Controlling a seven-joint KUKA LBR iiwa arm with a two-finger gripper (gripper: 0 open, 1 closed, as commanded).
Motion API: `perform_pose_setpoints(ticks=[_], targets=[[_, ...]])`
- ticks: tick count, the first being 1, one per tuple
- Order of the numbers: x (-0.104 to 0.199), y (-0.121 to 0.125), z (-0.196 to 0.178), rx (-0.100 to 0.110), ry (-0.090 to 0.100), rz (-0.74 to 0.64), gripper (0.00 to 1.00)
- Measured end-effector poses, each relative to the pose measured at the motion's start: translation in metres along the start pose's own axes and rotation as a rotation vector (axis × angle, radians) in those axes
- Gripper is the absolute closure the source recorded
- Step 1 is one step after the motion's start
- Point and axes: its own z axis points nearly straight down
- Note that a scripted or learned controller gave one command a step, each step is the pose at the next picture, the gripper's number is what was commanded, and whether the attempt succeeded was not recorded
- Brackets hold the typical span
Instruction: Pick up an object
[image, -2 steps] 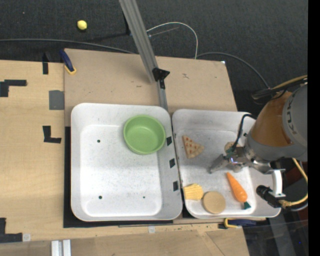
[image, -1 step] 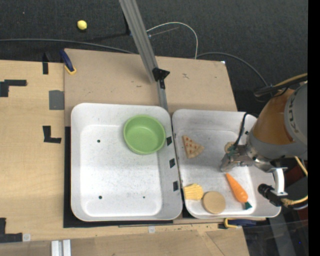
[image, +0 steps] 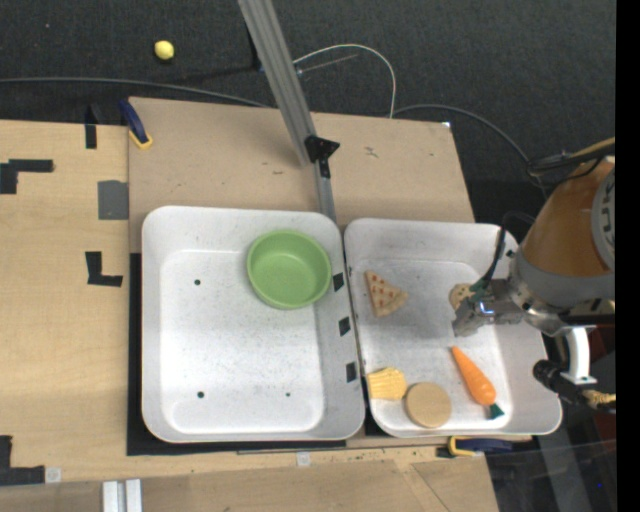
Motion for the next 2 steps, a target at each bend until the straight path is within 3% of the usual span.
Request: perform_pose_setpoints(ticks=[1,2], targets=[[0.008,0.008,-0.050,-0.002,-0.001,-0.001,1.00],[0.008,0.009,-0.063,0.001,0.000,0.000,1.00]])
